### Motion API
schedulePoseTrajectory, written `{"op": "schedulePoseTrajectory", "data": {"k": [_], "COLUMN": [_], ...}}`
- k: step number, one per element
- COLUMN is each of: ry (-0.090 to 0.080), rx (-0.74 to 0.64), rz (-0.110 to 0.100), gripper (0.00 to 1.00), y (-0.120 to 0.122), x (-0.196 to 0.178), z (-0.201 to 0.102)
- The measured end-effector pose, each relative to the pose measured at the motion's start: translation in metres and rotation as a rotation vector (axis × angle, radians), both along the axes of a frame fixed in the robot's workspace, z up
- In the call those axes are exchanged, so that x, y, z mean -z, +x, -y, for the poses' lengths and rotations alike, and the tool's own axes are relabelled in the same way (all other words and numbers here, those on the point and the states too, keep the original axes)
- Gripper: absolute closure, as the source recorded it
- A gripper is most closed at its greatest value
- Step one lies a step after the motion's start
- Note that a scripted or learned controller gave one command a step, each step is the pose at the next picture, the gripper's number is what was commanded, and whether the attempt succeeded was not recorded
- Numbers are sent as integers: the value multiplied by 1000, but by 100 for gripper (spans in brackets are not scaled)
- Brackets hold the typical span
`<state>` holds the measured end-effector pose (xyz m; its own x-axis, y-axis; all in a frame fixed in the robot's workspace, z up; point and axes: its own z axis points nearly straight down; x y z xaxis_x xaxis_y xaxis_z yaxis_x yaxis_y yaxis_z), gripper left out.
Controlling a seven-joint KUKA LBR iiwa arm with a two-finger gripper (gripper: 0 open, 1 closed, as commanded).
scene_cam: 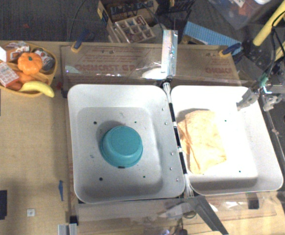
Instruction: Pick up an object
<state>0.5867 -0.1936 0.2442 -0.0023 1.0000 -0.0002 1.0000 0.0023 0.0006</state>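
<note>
Resting upside down in the middle of the left bin [83, 102], a teal bowl [122, 146] sits alone on the white floor, well apart from the walls. To its right, the right bin [240, 131] holds a crumpled yellowish cloth [202, 140], which lies against the bin's left wall, next to the divide between the two bins. The claw [248, 100] hangs at the right side of the frame, over the upper right corner of the right bin, apart from the cloth and far from the bowl; whether it is open or closed cannot be made out from this view, and nothing is seen in it. At the upper left of the frame, on the desk [20, 155], a small basket [0, 80] carries an orange pumpkin [29, 63], a banana [37, 87] and some small boxes.
</note>
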Motion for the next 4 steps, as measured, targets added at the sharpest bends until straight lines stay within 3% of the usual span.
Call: {"op": "schedulePoseTrajectory", "data": {"k": [1,2,3,4], "ry": [1,0,-3,-5], "rx": [271,-25,-107,-231], "rz": [-3,9,12,14], "gripper": [0,0,0,0], "y": [33,-17,-14,-27], "x": [108,154,153,153], "z": [-31,-10,-58,-89]}}
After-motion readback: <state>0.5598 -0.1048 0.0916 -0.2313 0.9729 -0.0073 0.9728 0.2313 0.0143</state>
